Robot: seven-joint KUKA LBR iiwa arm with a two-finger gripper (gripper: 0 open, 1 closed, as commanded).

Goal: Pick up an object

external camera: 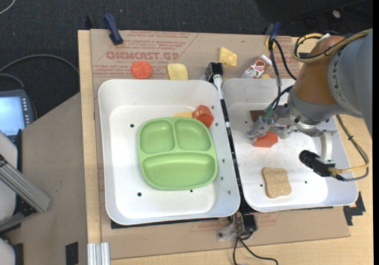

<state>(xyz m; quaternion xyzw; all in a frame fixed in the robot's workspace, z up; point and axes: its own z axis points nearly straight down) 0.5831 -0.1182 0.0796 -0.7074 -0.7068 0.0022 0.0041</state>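
- The tool [264, 130] is hanging low in the right-hand shallow white bin [308, 198], directly over a small red-orange block [266, 139]; its metal tips are reaching down to the block's top edge, but I cannot tell whether they are spread, closed, or clamped on it.
- If the tips are merely resting on the block rather than straddling it, a lift is likely coming away with nothing.
- The block is lying near the wall shared with the left-hand white bin [112, 139], so a sideways nudge could be pushing it against that wall, where the tips would have little room.
- A tan toast-shaped piece [276, 182] is lying nearer the front of the same bin, well apart from the tool, so it is probably not getting disturbed.
- A black cable-tipped part [317, 163] of the arm is trailing low over the bin floor and could be snagging or sweeping things as the wrist turns.
- A green divided plastic plate [176, 154] and a red wedge-shaped piece [204, 115] are sitting in the left bin, out of harm's way.
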